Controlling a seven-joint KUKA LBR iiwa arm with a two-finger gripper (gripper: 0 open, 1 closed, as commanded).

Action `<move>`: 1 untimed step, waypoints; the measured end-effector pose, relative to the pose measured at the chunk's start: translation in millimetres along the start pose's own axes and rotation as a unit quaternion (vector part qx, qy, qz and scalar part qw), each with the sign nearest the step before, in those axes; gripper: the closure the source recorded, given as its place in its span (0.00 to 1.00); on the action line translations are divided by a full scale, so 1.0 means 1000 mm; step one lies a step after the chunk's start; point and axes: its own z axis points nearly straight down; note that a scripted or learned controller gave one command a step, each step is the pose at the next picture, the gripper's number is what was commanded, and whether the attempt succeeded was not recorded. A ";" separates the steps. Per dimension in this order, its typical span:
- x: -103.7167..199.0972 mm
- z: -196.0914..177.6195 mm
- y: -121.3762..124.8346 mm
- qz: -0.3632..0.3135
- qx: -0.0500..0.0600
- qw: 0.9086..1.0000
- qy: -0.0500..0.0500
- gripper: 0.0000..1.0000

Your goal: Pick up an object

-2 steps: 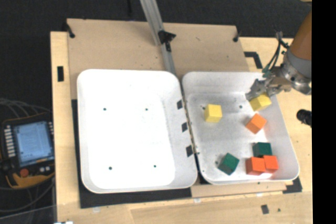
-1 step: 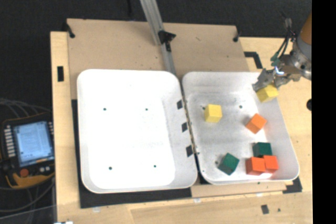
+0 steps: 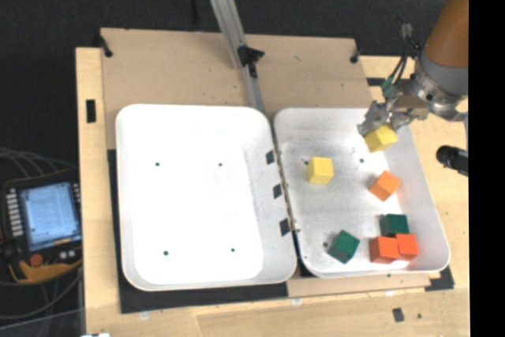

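Note:
My gripper [image 3: 382, 129] hangs over the far right part of the right bin [image 3: 331, 122], reaching in from the right. A small yellow block [image 3: 382, 139] sits tilted between its fingertips, and the fingers are shut on it. A second yellow block [image 3: 320, 170] lies on the bin floor to the left. An orange block [image 3: 385, 185] lies just below the gripper. Near the front right corner there are a dark green block [image 3: 394, 224], two orange-red blocks [image 3: 394, 248] side by side, and a green block [image 3: 343, 245].
The left bin [image 3: 197, 193] stands beside the right one, with clips on the rims between them. A slanted metal rail [image 3: 225, 4] rises behind the bins. A handheld controller [image 3: 43, 217] rests off the bench at the far left.

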 end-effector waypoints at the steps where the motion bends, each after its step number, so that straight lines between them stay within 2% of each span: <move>1: 0.056 0.012 0.004 0.000 0.000 1.000 0.000 1.00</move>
